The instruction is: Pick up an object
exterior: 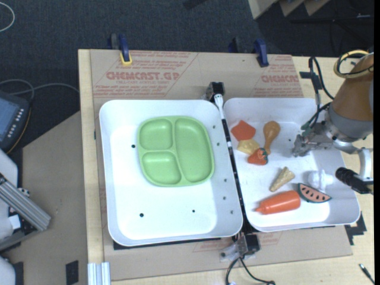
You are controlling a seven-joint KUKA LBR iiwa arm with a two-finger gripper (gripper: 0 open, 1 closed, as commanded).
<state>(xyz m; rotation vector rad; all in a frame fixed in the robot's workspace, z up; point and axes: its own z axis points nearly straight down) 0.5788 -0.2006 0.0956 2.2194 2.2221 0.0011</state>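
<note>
One carrot lies lengthwise, tip pointing left.

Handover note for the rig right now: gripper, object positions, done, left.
Gripper: over the right bin, near its right side; nothing seen between the fingers; open or shut unclear.
Right bin contents: orange carrot at front, watermelon slice beside it, tan cone mid-bin, drumstick and orange wedge at back, small red-and-yellow pieces between.
Left bin: green divided plate.
Done: nothing picked.
Left: grasp and lift one object.
</note>
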